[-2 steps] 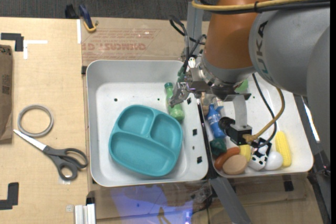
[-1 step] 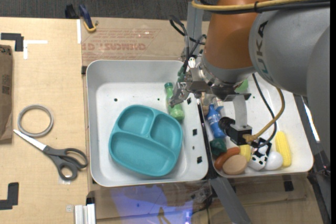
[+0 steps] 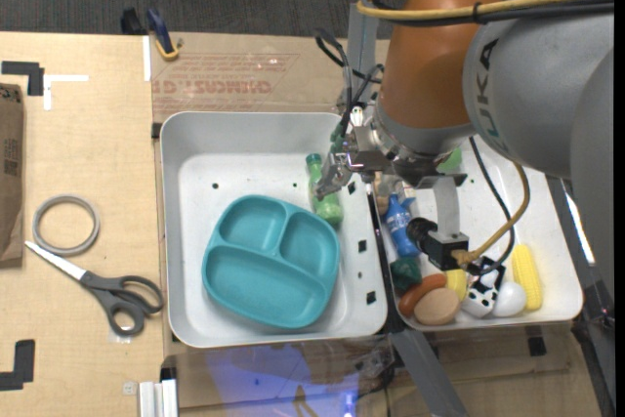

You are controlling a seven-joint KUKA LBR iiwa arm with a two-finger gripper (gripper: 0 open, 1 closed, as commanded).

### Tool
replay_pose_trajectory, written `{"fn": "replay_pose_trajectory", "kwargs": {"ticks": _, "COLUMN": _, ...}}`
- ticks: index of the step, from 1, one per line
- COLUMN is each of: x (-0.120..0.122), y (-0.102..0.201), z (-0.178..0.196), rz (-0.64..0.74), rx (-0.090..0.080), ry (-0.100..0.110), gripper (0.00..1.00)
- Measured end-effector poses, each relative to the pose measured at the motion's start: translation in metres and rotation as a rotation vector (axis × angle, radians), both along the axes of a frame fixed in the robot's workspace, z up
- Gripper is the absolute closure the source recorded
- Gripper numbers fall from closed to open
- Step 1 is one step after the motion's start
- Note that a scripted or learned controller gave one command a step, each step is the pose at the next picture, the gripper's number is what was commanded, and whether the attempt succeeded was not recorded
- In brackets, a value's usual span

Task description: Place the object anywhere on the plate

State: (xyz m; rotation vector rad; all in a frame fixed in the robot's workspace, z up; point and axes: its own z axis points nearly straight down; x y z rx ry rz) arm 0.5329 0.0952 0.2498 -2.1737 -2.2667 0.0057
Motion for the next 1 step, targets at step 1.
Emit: {"fn": "replay_pose_trajectory", "kwargs": {"ticks": 1, "x": 0.0, "y": 0.0, "z": 0.0, "rz": 0.0, "rx": 0.0, "ry": 0.0, "gripper": 0.0}}
